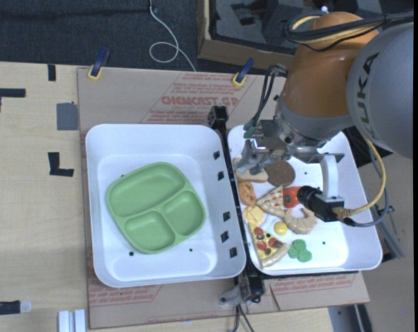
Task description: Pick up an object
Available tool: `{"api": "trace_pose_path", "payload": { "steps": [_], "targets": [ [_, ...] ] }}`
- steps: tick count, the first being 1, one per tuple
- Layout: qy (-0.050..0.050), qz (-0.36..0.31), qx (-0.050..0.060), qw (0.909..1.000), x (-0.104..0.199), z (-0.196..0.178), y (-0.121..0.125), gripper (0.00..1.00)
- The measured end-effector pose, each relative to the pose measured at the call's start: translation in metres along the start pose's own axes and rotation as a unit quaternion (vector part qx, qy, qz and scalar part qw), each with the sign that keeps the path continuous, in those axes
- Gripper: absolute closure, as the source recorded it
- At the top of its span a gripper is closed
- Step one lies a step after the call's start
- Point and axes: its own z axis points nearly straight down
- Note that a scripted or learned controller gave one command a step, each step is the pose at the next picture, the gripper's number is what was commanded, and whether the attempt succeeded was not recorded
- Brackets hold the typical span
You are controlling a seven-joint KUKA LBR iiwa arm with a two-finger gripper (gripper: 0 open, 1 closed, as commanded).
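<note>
My gripper (256,160) hangs low over the upper left part of the right bin (358,251), right above a heap of toy foods. Just beside it lie a round brown patty (281,173) and a tan bread piece (248,191). Below them I see a pizza slice (270,203), a red tomato (290,196), a yellow piece (254,216), a second pizza slice (270,246) and a green broccoli (300,253). The wrist hides whatever lies directly under the gripper.
A green divided plate (155,205) lies in the left bin (102,144). The ridge between the bins (231,199) runs just left of the gripper. The arm's bulky grey and orange body (333,81) covers the right bin's far half. A black cable plug (317,203) hangs over the toys.
</note>
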Motion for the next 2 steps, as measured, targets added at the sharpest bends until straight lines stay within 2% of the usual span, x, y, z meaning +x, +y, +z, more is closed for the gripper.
{"api": "trace_pose_path", "payload": {
  "steps": [1,2],
  "targets": [
    [-0.001,0.003,0.001,1.0,-0.003,0.001,-0.001,0.0],
    [-0.003,0.009,0.0,1.0,-0.11,-0.02,-0.029,0.0]
  ]
}}
